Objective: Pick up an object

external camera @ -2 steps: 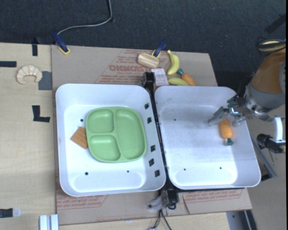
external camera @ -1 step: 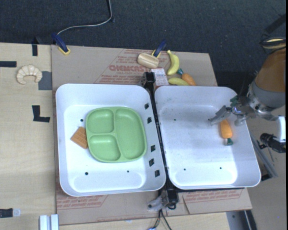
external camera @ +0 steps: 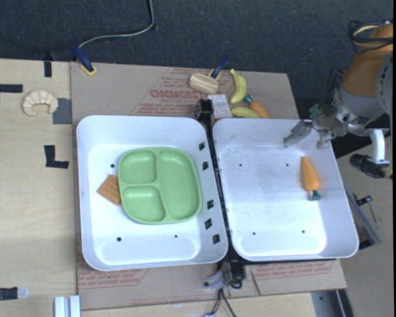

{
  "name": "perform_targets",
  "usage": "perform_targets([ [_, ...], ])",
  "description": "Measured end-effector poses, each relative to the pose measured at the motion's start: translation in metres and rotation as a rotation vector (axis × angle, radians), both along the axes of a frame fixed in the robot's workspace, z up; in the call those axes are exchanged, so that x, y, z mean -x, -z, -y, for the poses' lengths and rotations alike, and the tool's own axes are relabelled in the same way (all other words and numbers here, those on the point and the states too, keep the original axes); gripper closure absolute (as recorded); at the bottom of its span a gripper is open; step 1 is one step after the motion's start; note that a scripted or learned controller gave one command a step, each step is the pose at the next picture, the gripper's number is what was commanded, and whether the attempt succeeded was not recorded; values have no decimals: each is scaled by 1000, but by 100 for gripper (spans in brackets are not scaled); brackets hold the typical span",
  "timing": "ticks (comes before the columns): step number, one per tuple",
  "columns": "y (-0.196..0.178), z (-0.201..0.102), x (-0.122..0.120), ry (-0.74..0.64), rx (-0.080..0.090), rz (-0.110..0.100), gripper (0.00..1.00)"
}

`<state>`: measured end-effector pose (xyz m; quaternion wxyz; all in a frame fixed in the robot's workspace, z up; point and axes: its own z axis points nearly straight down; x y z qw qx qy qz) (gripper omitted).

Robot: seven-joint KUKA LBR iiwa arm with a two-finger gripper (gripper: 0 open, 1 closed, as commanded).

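Observation:
An orange toy carrot (external camera: pixel 309 176) with a green tip lies in the right white bin (external camera: pixel 270 243), near its right wall. My gripper (external camera: pixel 309 137) hangs over the far right corner of that bin, a little beyond the carrot and apart from it. Its two grey fingers (external camera: pixel 294 137) are spread, so it is open with nothing between them. The left white bin (external camera: pixel 145 253) holds a green divided plate (external camera: pixel 160 183) and a tan cracker-like wedge (external camera: pixel 109 189) tucked at the plate's left edge.
Behind the bins on the cardboard lie a bread roll (external camera: pixel 203 82), a yellow banana (external camera: pixel 237 88), a small box (external camera: pixel 219 104) and another orange piece (external camera: pixel 257 109). A croissant (external camera: pixel 39 102) sits on the bench at far left. Black clips (external camera: pixel 210 207) join the bins.

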<state>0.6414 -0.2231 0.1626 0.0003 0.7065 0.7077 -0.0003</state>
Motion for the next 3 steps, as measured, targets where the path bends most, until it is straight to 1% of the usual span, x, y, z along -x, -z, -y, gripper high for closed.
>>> perform_targets([
  [1,10,1,21,1,1,-2,0],
  [2,75,0,38,-1,0,4,0],
  [3,65,1,38,-1,5,8,100],
])
